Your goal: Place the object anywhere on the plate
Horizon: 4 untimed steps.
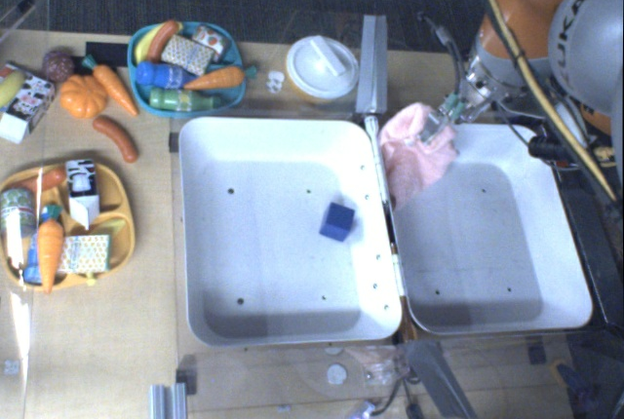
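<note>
A pink cloth (414, 157) hangs bunched over the back left corner of the right bin (507, 310), partly draped on the divider between the bins. Its upper right corner rises into my gripper (448, 113), which is shut on it just above the bin's back rim. A small blue cube (337, 220) lies alone near the middle right of the left bin (244, 310). A white round plate-like dish (322, 66) sits on the bench behind the left bin. A yellow plate (119, 198) loaded with toy food rests at the far left.
A blue bowl (231, 96) of toy food stands behind the left bin. Loose toy vegetables and a sausage (115, 136) lie at the back left. A grey upright post (369, 66) stands between the bins at the back. Arm cables (546, 130) cross the right bin's back edge.
</note>
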Available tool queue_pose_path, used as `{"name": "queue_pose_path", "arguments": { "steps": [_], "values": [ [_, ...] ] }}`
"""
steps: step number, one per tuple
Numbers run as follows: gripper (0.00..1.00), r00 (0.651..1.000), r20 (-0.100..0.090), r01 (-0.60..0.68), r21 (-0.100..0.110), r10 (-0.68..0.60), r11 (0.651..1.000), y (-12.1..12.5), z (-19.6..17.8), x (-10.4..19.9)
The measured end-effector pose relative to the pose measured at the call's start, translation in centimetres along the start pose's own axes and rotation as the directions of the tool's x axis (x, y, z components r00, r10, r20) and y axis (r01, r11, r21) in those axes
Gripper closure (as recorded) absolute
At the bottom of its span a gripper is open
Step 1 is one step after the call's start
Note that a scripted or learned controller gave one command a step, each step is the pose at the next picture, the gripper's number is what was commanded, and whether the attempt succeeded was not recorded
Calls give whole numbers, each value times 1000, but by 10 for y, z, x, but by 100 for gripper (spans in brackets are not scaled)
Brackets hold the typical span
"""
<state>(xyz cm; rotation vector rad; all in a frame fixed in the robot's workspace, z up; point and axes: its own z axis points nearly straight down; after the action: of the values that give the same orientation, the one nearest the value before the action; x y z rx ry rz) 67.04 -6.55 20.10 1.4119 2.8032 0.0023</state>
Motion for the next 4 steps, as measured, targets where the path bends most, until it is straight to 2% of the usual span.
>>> {"name": "queue_pose_path", "arguments": {
  "steps": [1, 2, 3, 4],
  "values": [
    [100, 1000, -1, 5, 1, -5, 1000, 2, -21, 0],
    [100, 918, -3, 397, 1, -397, 918, 12, -15, 48],
    [100, 692, -2, 722, -1, -722, 692, 0, -18, 94],
    [100, 595, -3, 803, -2, -803, 595, -1, -27, 139]
  ]
}}
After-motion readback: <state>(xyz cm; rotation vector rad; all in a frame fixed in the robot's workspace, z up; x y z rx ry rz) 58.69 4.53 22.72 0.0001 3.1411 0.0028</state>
